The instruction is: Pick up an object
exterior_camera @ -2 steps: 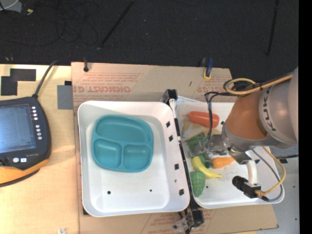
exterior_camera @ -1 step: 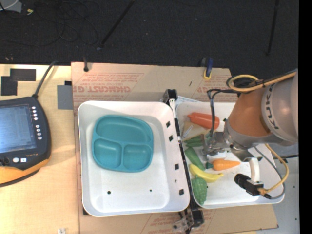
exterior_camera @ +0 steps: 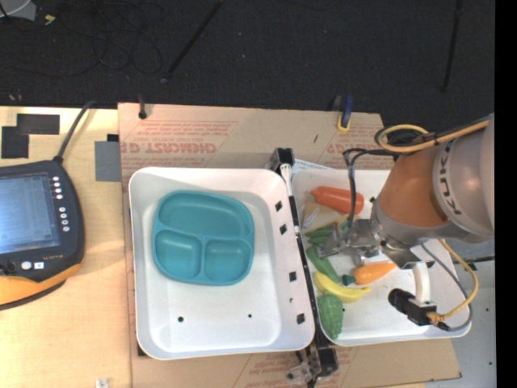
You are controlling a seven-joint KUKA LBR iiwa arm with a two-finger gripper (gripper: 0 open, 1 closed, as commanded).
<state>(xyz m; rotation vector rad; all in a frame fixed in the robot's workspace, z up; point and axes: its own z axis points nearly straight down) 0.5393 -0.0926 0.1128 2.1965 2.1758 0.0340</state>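
The right bin [exterior_camera: 440, 330] holds several toy foods. A red-orange piece [exterior_camera: 338, 199] lies at its far side, and an orange carrot [exterior_camera: 374, 272] lies near the middle. A yellow banana [exterior_camera: 339, 288] sits beside a long green piece [exterior_camera: 323, 263]. A knobbly green piece [exterior_camera: 331, 315] rests at the front left, and a dark green one [exterior_camera: 321, 235] lies by the left wall. My gripper [exterior_camera: 354, 241] hangs low over the bin's middle, just above the carrot and close to the dark green piece. The wrist hides most of what lies under it.
The left bin [exterior_camera: 153, 314] holds a teal divided plate [exterior_camera: 202, 237]. A raised divider [exterior_camera: 292, 241] runs between the two bins. A teach pendant [exterior_camera: 32, 217] lies on the bench at far left. Cardboard [exterior_camera: 202, 136] lies beneath both bins.
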